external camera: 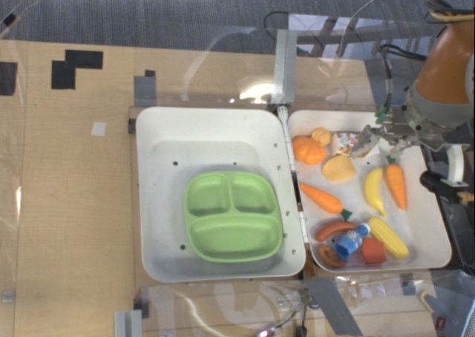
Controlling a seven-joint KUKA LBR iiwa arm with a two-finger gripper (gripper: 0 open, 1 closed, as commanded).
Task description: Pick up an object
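Note:
The right bin [444, 254] holds several toy foods. There is an orange fruit [309, 151], a yellow wedge [339, 169], a banana [373, 189] and two carrots [396, 185] [320, 197]. Nearer the front lie a sausage [332, 230], a blue bottle [349, 241], a corn cob [388, 236] and a red block [373, 252]. My gripper [378, 140] hangs over the back of this bin, above the banana and the right carrot and beside a pale item [345, 141]. It looks open, with nothing between its fingers.
The left bin [159, 180] holds a green divided plate [233, 215]. A metal divider [283, 68] runs between the bins at the back. Cables [386, 68] trail behind the right bin. The arm's orange band [445, 68] stands at the right edge.

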